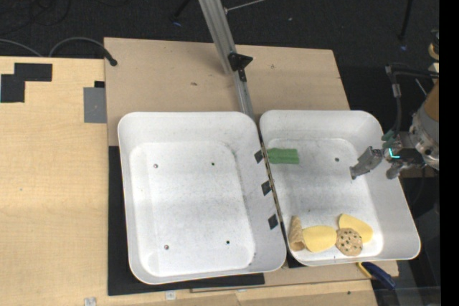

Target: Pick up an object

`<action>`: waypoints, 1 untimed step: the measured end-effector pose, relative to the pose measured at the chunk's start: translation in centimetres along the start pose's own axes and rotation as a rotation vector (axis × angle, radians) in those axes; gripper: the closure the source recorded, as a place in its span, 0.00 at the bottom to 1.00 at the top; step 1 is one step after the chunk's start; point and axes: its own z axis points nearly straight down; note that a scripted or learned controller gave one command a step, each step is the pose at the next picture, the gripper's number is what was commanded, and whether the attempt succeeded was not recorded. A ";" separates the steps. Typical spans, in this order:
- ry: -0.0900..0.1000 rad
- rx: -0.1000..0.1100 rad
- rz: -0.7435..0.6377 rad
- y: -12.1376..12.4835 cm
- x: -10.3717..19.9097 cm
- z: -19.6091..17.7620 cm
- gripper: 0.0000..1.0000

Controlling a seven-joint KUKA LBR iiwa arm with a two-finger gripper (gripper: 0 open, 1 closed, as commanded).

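The arm enters at three o'clock, its gripper [379,164] hovering over the right bin's [315,127] right rim, fingers spread and pinching nothing. A green block [282,156] lies at nine o'clock of it; yellow pieces [320,238] and a cookie [349,241] at six. No readable writing.

One fixed camera above; slanting down on both bins [193,127].

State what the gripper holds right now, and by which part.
Nothing. The gripper hangs over the right bin's right edge, apart from the green block.

Grey gripper [379,165], cyan light, dark fingers
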 end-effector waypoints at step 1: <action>-0.002 -0.005 0.002 0.1 -0.1 -0.2 0.00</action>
